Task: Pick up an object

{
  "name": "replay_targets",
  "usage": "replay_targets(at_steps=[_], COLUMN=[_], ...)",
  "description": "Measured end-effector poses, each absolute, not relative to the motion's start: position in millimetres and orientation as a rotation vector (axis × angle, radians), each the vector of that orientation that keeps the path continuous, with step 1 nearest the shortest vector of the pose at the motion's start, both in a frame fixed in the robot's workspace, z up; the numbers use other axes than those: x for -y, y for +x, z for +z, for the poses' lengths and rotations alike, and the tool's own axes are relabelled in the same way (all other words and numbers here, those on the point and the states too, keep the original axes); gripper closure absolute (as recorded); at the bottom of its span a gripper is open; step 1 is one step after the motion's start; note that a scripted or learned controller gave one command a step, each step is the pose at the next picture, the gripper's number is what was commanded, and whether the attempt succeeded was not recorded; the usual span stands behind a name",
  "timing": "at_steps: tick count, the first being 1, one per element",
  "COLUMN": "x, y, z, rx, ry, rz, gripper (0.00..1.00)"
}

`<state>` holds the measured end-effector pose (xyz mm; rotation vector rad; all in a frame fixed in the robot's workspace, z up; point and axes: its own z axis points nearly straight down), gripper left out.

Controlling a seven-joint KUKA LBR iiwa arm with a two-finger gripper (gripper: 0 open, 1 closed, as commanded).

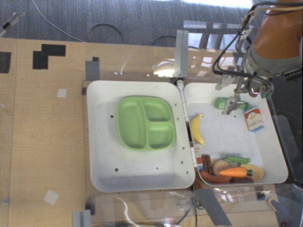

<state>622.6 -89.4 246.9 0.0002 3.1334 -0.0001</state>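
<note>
Toy food is piled at the near edge of the right bin [277, 148]: an orange carrot [235, 172] lies on top, with a green vegetable [238, 160] just behind it, a tan bread-like piece [220, 166] to its left and a dark brown bar [206, 163] at the bin's near-left corner. A yellow banana [196, 129] lies along the left wall of the same bin. A small red-and-white carton [254, 118] rests near the right wall. A green object [224, 103] lies toward the far side of the bin.

Gripper [232, 107]: positioned low over the green object, fingertips at its right end. Whether the fingers are spread or closed cannot be determined, and no object is seen held.

Left bin [102, 171]: contains a green divided plate [145, 123], lying flat near the centre.
</note>
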Motion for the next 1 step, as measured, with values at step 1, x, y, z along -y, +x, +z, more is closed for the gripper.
replay_targets(at_steps=[1], x=[151.6], y=[637.7], z=[157.5], rx=[-3.141], ry=[-0.054], rz=[0.000], gripper=[0.00])
